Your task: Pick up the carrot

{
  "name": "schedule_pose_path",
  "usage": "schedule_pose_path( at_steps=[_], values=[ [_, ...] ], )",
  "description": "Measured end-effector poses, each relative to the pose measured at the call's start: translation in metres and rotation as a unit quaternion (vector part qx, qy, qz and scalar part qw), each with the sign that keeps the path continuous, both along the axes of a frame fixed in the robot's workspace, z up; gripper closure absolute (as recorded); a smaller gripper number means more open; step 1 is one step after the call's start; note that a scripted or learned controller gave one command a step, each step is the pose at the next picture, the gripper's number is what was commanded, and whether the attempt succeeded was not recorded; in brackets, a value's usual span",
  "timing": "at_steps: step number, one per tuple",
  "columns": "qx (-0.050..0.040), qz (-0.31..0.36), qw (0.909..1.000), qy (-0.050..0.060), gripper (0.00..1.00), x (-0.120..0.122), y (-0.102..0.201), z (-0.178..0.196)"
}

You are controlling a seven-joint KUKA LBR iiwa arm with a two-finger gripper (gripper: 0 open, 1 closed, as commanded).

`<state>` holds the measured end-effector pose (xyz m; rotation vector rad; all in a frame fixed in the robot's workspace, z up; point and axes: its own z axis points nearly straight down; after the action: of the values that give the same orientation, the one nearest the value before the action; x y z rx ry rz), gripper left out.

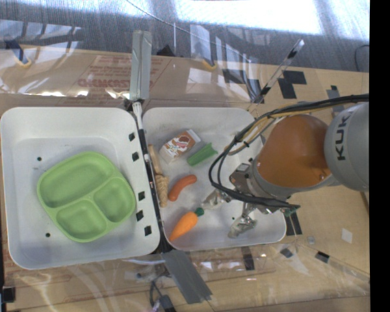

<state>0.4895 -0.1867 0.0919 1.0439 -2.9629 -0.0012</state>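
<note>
The carrot [184, 225], orange with a small green top, lies tilted near the front edge of the right bin [273, 236]. My gripper [229, 212] hangs low over the same bin, just right of the carrot and apart from it. Its two metal fingers [216, 199] stand spread apart with nothing between them. The orange wrist band and grey arm reach in from the right and cover the bin's right side.
An orange-red sausage [182, 187], a green block [201, 153], a small printed box [180, 143] and tan sticks [158, 174] also lie in the right bin. A green divided plate [86, 195] sits in the left bin [19, 135].
</note>
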Motion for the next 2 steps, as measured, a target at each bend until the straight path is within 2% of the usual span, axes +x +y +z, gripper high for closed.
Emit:
schedule_pose_path(
  at_steps=[1, 2],
  values=[
    [0.0006, 0.102, 0.9947, -0.002, 0.0, 0.034, 0.047, 0.0],
    [0.0006, 0.105, 0.9945, -0.003, 1.0, 0.036, 0.049, 0.011]
  ],
)
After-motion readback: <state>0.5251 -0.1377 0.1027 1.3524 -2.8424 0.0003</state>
